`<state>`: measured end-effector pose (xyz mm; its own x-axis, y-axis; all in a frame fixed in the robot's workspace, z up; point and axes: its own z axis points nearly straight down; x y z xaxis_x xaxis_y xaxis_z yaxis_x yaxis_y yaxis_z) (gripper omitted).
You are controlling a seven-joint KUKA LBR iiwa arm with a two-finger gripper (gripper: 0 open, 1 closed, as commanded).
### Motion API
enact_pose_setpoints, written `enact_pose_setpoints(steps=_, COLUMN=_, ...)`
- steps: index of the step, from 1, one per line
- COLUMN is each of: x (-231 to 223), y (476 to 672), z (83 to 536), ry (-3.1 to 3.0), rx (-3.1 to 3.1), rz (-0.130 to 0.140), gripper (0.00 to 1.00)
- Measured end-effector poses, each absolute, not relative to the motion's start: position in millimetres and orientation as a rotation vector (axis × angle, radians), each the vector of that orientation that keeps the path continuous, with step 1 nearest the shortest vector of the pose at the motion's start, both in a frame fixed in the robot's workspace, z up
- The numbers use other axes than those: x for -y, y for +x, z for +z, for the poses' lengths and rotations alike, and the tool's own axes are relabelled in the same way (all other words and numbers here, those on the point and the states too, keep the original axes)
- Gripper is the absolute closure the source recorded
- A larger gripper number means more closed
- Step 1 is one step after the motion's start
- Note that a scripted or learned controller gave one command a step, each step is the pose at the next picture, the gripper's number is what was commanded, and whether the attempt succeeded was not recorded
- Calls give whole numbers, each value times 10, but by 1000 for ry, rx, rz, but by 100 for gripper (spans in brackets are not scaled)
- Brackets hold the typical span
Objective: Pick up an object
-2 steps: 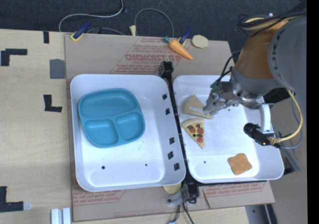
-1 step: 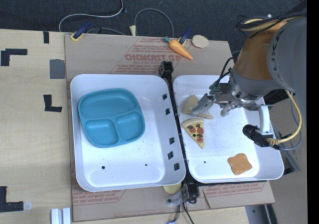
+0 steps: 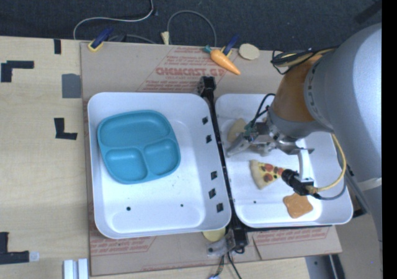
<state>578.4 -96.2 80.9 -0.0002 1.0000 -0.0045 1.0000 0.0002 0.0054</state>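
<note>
Red printed lettering runs across the brown cardboard sheet (image 3: 180, 70) under the bins, along its far edge and near edge, but it is too blurred to read any word.

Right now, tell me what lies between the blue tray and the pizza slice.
In the camera view, bare white bin floor, then the black divider where the two bins meet, separates the blue tray from the pizza slice.

Even, diffuse overhead light falls across the bench, leaving the two white bins (image 3: 99, 166) bright but not blown out. Shadows stay soft and short, pooling faintly under the blue divided plate (image 3: 138, 146). The grey arm (image 3: 356, 92) at the right edge looms large and blurred, out of focus. The frame is low-resolution, fine detail smeared.
</note>
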Motion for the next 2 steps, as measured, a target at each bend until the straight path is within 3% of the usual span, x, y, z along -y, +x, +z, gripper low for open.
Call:
enact_pose_setpoints(steps=1, x=1428, y=4789, z=915, ry=2233, rx=-2216, rz=-7, gripper=0)
enact_pose_setpoints(steps=2, x=1177, y=5678, z=1319, ry=2209, rx=-2225, rz=8, gripper=0)
